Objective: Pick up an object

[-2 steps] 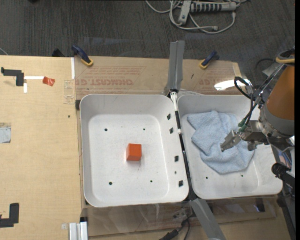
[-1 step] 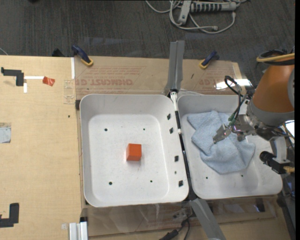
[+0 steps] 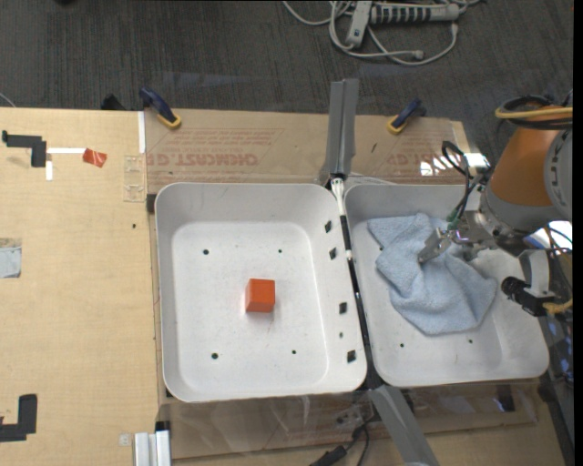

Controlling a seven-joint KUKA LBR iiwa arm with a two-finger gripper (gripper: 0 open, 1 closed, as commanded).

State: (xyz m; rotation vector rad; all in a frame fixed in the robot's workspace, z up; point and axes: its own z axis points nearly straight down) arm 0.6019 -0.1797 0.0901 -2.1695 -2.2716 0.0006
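A small orange cube (image 3: 260,296) sits near the middle of the left white bin (image 3: 182,273). A crumpled light blue cloth (image 3: 428,278) lies in the right white bin (image 3: 519,346), spread from its back left toward its centre. My gripper (image 3: 435,249) reaches in from the right and is low over the cloth's upper middle, at or touching the fabric. The grey arm with its orange band (image 3: 528,164) rises behind it at the right edge.
A raised divider (image 3: 344,255) with black clips separates the two bins. Cardboard (image 3: 237,150) lies behind the bins, held by clamps. A wooden bench surface (image 3: 73,273) extends to the left. Cables (image 3: 392,27) lie on the floor at the back.
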